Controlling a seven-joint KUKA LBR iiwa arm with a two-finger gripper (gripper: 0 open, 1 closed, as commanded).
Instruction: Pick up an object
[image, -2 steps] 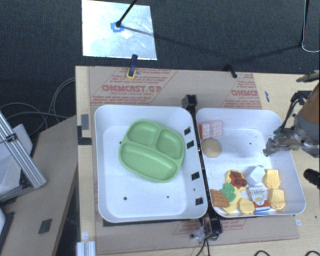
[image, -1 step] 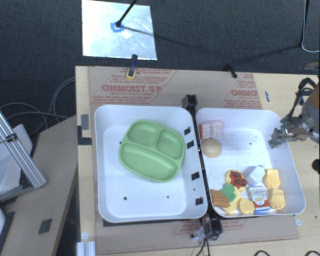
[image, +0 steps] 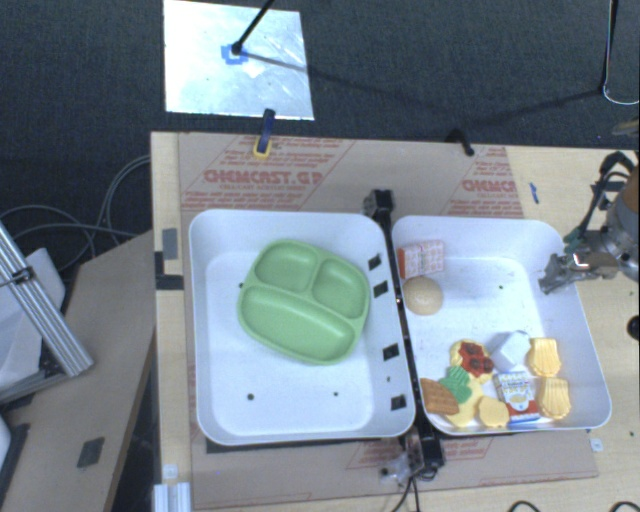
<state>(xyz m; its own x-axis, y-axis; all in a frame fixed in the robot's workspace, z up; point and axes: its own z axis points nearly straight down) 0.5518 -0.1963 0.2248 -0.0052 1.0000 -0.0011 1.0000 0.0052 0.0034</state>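
Observation:
The right bin (image: 500, 245) holds a small red-and-white box (image: 422, 258) at its back left and a tan ball (image: 423, 296) just in front of it. Several toy food pieces sit piled in the front right corner: a pizza slice (image: 470, 357), a white block (image: 508, 349), yellow waffle pieces (image: 544, 357), a green piece (image: 457, 381) and a small carton (image: 516, 392). My gripper (image: 560, 272) hangs at the bin's right rim, away from all of these. I see nothing between its fingers.
The left bin (image: 215, 330) carries a green divided plate (image: 303, 300). A black divider with clips (image: 392, 300) runs between the bins. Cardboard lies under both bins. A shiny metal sheet (image: 238, 60) lies on the floor behind.

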